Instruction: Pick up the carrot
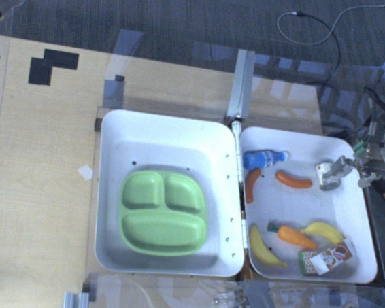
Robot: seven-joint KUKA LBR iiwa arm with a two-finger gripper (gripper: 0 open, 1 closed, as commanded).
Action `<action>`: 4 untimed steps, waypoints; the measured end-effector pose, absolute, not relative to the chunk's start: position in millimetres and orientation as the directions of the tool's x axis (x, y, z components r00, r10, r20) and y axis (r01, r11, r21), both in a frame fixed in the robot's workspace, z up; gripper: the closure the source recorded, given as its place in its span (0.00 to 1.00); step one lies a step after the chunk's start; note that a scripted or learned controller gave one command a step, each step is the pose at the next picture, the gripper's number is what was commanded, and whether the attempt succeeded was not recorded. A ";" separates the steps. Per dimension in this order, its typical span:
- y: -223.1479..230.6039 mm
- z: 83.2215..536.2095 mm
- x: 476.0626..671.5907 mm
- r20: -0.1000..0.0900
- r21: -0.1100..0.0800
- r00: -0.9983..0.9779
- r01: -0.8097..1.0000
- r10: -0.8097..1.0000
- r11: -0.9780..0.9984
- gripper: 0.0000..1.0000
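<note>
carrot (297, 237): right bin (370, 223), near front edge, between two bananas. gripper (332, 174): above bin's back right, jaw state cannot be told.

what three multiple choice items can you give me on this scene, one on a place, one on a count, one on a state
1. Where does the carrot lie?
A. in the right bin, between two bananas
B. on the green tray
C. on the bench outside the bins

2. How many compartments has the green tray?
A. two
B. three
C. five

3. What is between the carrot and the end effector?
A. they touch
B. the carrot hangs from it
C. they are apart

Key:
1 A, it rests on the floor of the right bin with a banana on each side.
2 B, two small compartments above one wide one.
3 C, bare bin floor separates them.
</note>
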State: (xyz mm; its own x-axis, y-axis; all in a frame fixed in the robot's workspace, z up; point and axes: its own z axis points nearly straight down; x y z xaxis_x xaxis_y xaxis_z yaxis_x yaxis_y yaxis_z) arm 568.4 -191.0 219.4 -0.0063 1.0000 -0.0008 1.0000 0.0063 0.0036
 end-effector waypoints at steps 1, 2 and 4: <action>-118.6 89.3 540.7 0.000 0.013 0.081 0.997 0.997 -0.081 0.00; -105.5 90.0 492.2 -0.002 0.017 -0.028 0.999 1.000 0.028 0.00; -79.2 185.5 504.6 0.000 0.006 0.013 1.000 1.000 -0.013 0.00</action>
State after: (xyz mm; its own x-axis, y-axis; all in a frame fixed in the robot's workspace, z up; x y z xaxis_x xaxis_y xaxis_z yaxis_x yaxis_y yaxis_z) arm 504.6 -79.2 185.5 0.0131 0.9999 -0.0003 0.9999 -0.0131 0.0062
